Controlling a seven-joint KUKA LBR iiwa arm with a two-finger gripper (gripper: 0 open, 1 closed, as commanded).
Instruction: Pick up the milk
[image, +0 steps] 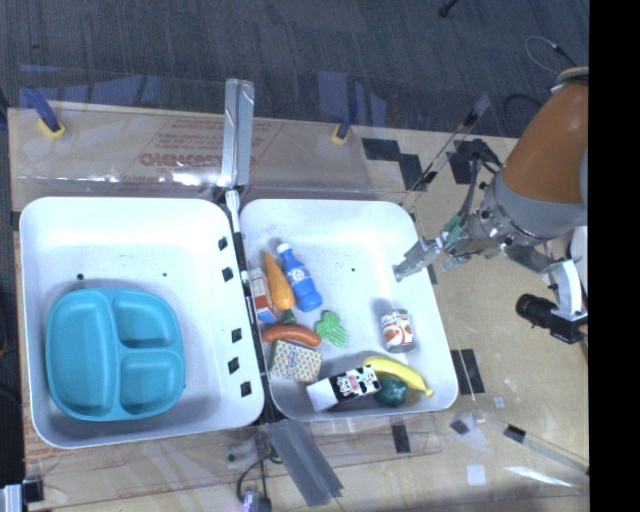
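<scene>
A pale wooden tabletop (500, 400) fills the lower part of the scene, marked with strips of black tape (467, 371) and covered at its far end by a clear plastic sheet (130, 150). Beyond the tabletop's far edge lies dark grey carpeted floor (300, 40), with thin black cables (545, 45) trailing across it.

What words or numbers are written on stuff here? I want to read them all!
Nothing reads clearly.
Red backwards printing on the bench sheet: too blurred.
Milk carton: black cow spots, no readable words.
Blue bottle label: too small.
Can label: too small.
</scene>
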